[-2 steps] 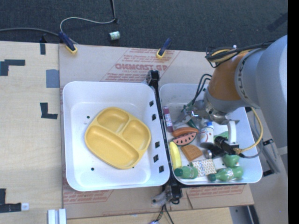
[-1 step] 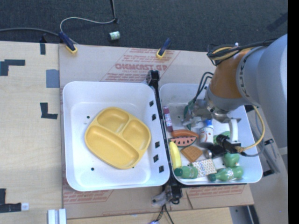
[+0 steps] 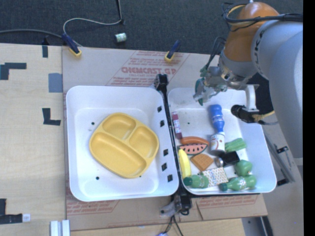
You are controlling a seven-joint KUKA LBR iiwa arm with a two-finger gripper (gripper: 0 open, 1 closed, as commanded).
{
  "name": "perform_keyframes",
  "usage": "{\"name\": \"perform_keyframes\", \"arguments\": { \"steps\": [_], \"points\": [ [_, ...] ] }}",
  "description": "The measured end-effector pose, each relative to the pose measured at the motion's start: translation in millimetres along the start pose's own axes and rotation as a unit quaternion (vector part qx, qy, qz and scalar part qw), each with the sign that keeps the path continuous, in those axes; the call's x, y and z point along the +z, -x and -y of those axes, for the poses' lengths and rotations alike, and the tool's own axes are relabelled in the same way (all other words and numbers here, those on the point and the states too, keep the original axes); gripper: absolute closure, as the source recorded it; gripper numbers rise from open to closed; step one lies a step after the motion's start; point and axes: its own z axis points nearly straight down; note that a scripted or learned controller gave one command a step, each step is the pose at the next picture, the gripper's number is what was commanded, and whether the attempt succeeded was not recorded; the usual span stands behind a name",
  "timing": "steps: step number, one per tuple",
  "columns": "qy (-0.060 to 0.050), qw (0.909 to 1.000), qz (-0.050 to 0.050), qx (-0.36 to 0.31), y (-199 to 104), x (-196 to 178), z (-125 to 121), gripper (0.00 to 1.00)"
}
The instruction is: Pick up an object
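1. Two shallow white bins sit side by side on the bench. The left bin carries a yellow divided tray, lying flat near its middle, well apart from anything the arm might want.

2. The right bin holds all the small goods, crowded toward its 6 o'clock end, which leaves bare floor at the 12 o'clock end; that is probably why the arm hangs there.

3. The gripper hovers over the bin's 11 o'clock corner, with nothing between its fingers; whether they stand wide or narrow, I cannot tell.

4. The nearest candidate is the blue bottle, lying at about 5 o'clock from the gripper and near it, pointing down the bin. It lies fairly free at its upper end, so I judge it the easiest pick.

5. Below it the clutter thickens:
   - a small white jar touching the bottle's lower end;
   - a watermelon slice at 9 o'clock of the jar;
   - a yellow banana along the bin's left wall;
   - an orange cracker just beside the banana;
   - green bottles along the 6 o'clock rim.

6. A red-and-white tube lies hard against the left wall, where a finger would likely foul the rim.

7. The black divider clips between the bins stand at 9 o'clock of the gripper, a thing to stay clear of on descent.
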Motion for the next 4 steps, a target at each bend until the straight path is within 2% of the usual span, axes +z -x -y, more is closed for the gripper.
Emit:
{"name": "perform_keyframes", "arguments": {
  "steps": [1,2,3,4],
  "points": [
    [-0.001,1.0,-0.001,0.0,-55,-57,41,1.0],
    [-0.003,1.0,0.0,0.001,-16,2,-8,1.0],
    [-0.001,1.0,-0.001,0.0,-57,-47,-10,1.0],
    [-0.001,1.0,-0.001,0.0,-84,-80,26,1.0]
  ]
}}
